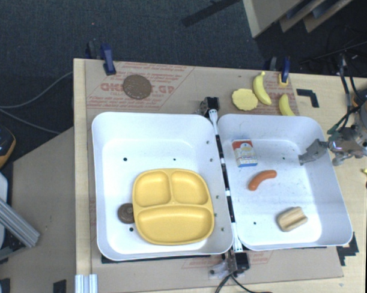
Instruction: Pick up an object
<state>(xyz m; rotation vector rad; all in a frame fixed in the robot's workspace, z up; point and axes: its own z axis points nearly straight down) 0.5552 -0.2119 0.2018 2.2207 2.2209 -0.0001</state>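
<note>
No object is lifted yet: the end effector (312,151), finger state not discernible, is positioned at the right bin's (332,196) far edge, with the sausage (262,178) lying untouched mid-bin.

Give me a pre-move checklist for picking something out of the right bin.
1. Targets present in right bin: ok; carton, sausage and bread roll lie there.
2. Targets spaced apart: ok; none touch.
3. Gripper over the right bin: ok, near its upper right edge.
4. Gripper above a target: not ok; it sits to the right of the carton.
5. Jaws state: cannot tell.
6. Object already held: cannot tell.
</note>
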